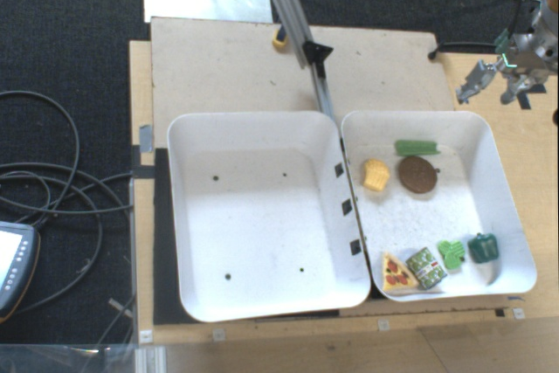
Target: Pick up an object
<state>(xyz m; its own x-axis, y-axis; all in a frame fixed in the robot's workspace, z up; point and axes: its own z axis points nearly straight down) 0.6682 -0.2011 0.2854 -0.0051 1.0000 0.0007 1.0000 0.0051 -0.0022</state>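
A: Objects all sit in the right bin (502, 179). Yellow piece (376, 175), brown disc (418, 175) and green bar (416, 148) near the far end. Pizza slice (397, 273), green patterned block (426, 267), light green piece (452, 253) and dark green piece (483, 248) along the near wall. Left bin (188, 135) holds nothing to pick.

B: Claw?

A: Claw (498, 81) is at the view's right, above the table (227, 65), beyond the right bin's far corner. Nothing between the fingers. They look spread apart, but it's small in frame, so low confidence.

B: Risks?

A: Near cluster is the bad one. Pizza slice and patterned block are touching, both tight to the wall. A descent there likely clips the rim or pinches two at once. Brown disc looks flat, so fingers could slide over it. Disc and green bar are just beside each other, so a nudge is likely.

B: Safest target?

A: Yellow piece, I'd guess. Most room around it, though the divider is near.
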